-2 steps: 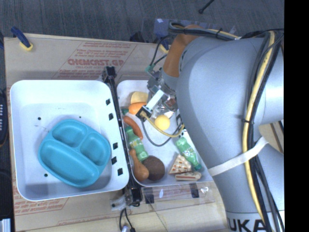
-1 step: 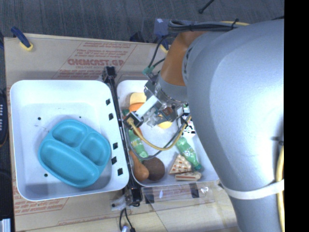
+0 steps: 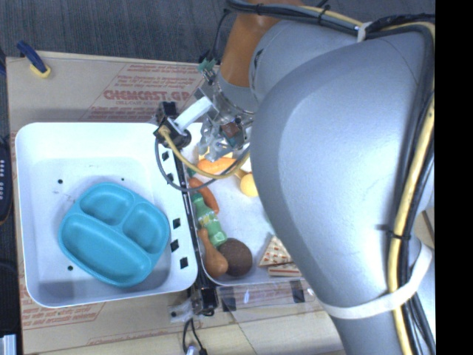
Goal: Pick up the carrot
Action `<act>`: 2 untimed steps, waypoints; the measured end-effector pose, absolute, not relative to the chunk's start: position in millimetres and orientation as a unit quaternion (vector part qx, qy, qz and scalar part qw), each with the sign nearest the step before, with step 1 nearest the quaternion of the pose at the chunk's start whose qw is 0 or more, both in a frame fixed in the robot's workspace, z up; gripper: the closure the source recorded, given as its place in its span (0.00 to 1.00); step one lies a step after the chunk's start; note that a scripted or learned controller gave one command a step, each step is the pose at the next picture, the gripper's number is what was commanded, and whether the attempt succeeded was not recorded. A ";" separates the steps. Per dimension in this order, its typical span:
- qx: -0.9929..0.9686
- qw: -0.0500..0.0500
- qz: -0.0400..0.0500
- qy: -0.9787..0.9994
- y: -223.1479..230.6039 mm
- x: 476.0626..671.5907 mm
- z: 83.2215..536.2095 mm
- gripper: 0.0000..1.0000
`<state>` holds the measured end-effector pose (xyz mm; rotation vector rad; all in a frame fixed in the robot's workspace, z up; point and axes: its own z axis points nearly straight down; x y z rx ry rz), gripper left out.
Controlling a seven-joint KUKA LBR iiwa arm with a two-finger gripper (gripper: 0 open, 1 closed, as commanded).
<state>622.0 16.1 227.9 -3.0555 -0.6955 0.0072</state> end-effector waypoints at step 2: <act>-0.911 0.003 0.007 -0.412 45.6 537.9 189.9 1.00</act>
